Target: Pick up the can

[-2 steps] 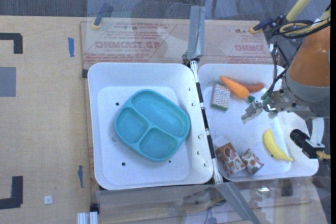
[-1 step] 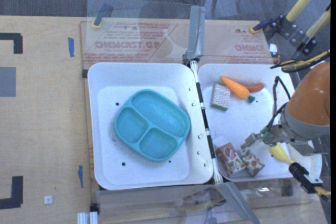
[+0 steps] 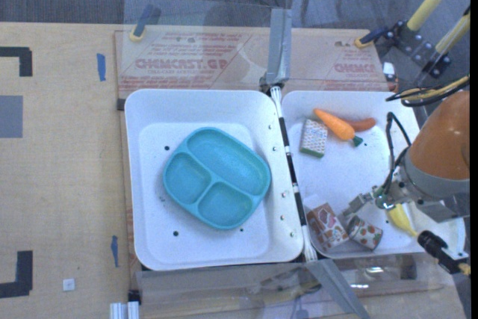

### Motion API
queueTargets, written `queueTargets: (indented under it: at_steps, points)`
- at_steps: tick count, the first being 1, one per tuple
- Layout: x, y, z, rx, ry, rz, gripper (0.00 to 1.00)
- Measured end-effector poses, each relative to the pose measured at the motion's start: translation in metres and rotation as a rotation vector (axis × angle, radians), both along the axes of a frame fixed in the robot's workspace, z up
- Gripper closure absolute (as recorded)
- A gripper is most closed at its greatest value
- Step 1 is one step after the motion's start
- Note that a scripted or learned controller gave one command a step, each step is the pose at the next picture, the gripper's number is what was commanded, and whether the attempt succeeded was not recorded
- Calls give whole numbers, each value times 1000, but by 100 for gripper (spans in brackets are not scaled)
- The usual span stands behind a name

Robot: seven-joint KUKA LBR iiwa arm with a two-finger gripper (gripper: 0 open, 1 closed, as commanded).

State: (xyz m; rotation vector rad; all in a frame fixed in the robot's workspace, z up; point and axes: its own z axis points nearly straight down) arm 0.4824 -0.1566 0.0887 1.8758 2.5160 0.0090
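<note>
in the right bin (image 3: 340, 160), can (image 3: 364, 232) just below pincer (image 3: 364, 203).

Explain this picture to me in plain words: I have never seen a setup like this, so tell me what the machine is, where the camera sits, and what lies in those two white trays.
One camera hangs above a bench and looks down at a slant. The grey and orange shape on the right is a robot arm; its gripper hangs low over the right bin. That bin holds a toy carrot, a small patterned box, another carton, and a small can just below the gripper. A yellow item peeks out under the arm. The left bin holds a blue divided plate. Nothing is seen between the gripper's fingers.
</note>
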Motion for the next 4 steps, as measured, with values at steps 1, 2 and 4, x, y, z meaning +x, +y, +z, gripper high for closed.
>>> queueTargets:
  at_steps: [1,2,4]
  points:
    - [0,30,0,-7,-4,82,0]
    - [55,-27,0,-9,-4,411,0]
    - [79,-23,31,-4,5,175,0]
